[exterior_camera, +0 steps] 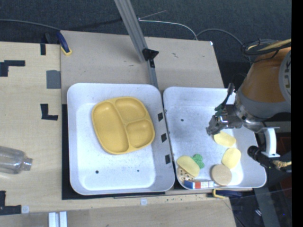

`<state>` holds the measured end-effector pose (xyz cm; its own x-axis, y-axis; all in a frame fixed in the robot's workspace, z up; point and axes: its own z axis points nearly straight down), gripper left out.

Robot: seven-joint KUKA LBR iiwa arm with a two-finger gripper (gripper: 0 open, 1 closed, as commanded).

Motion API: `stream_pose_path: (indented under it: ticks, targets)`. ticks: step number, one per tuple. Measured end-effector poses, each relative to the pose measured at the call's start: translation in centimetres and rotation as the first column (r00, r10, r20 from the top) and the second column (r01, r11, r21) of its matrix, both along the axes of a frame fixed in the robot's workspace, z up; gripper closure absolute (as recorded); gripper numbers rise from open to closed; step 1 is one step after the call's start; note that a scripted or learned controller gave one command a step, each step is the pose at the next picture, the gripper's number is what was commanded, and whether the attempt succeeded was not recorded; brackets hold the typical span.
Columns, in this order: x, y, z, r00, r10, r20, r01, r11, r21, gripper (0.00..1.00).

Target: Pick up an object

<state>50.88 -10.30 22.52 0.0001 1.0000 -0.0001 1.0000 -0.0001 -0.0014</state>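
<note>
My gripper hangs over the right bin, at its right-middle part, just above and left of a pale yellow oval piece. Nothing shows between its dark fingers. Below that lie a second yellow piece, a tan round cookie-like piece, a yellow oblong piece and a small green item. A flat red, white and blue packet rests along the bin's front edge.
The left bin holds a yellow divided plate. A clear plastic bottle lies on the bench at far left. A metal pole slants in from the top toward the bins' shared wall.
</note>
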Motion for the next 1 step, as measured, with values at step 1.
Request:
stream_pose_path:
  ticks: [1]
  targets:
    - [1.55, -0.55, -0.88, 1.0, 0.002, 0.0, -0.002, 1.0, -0.001, 1.0]
